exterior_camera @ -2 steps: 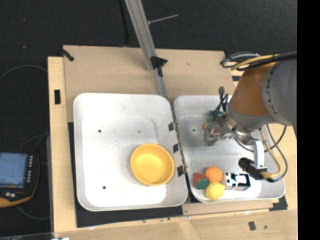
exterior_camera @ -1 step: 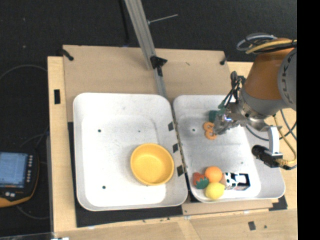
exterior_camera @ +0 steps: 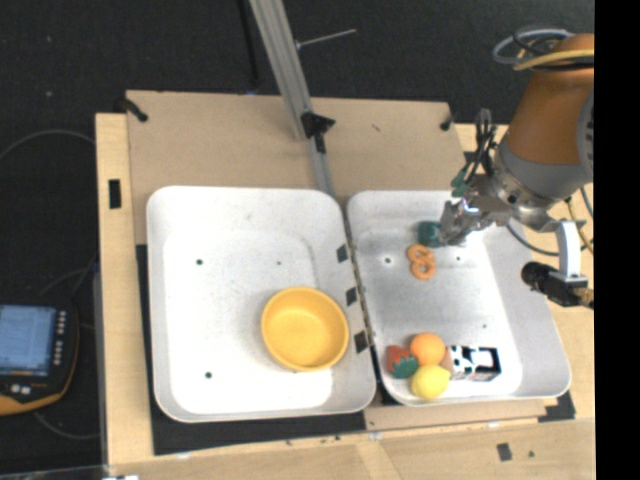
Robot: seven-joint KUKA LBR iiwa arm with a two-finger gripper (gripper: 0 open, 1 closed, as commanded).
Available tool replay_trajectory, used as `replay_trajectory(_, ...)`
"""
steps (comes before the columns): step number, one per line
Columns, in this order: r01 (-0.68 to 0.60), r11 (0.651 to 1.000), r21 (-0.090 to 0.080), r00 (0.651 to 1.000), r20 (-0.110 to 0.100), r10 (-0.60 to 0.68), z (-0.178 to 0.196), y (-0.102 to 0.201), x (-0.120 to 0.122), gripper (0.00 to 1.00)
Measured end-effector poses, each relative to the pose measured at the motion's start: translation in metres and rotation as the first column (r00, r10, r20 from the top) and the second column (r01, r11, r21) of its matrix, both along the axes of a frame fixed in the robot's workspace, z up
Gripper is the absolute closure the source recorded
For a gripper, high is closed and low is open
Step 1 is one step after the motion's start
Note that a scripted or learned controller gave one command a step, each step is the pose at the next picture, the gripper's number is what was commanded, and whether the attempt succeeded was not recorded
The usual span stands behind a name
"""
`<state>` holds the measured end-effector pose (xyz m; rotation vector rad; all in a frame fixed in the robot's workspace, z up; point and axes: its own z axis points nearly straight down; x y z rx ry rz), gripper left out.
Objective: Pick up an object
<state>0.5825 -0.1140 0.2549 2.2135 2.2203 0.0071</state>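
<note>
The tool hangs over the right bin's upper part beside a small teal piece; its state I cannot tell. The piece looks light and stiff, best pinched across its width.

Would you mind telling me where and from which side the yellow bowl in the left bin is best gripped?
Probably the rim of the yellow bowl, taken from straight above with one finger inside and one outside. It sits upright and open, wide across, with only a thin wall to pinch. The rim section facing the bin's bare middle looks freest; the gripper is over the right bin.
</note>
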Motion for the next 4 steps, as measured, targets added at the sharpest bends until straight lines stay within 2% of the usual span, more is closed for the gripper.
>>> replay_trajectory(1, 0.000, 1.000, 0.000, 1.000, -0.001, 0.000, 0.046, -0.001, 0.001, 1.00)
replay_trajectory(4, -0.003, 1.000, 0.002, 1.000, -0.008, 0.003, -0.008, 0.151, -0.033, 1.00)
